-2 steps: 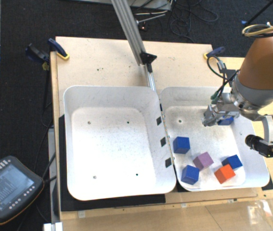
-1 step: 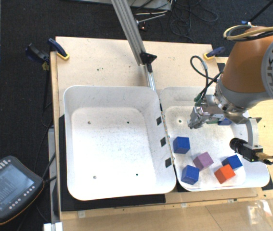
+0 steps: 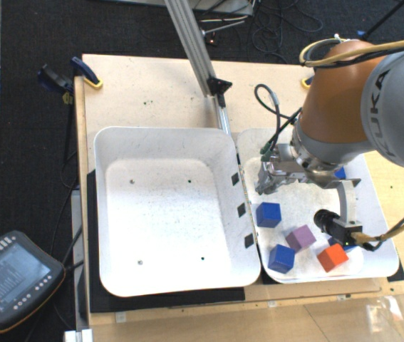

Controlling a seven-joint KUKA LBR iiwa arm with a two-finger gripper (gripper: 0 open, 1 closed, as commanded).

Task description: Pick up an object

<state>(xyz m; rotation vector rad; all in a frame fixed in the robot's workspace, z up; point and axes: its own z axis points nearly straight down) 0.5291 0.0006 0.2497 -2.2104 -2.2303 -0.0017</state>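
In the right bin (image 3: 380, 212), near its left wall, the gripper (image 3: 267, 180) hangs just above a blue cube (image 3: 268, 214), holding nothing. I cannot tell its opening. Toward the bin's front edge lie another blue cube (image 3: 281, 258), a purple cube (image 3: 301, 237) and an orange cube (image 3: 332, 256).

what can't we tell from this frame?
- Camera view: the arm's wrist covers the upper part of the right bin; anything lying there is hidden.
- Gripper: too small and cluttered to read its finger state.
- A blue object peeks from behind the wrist; its shape is hidden.
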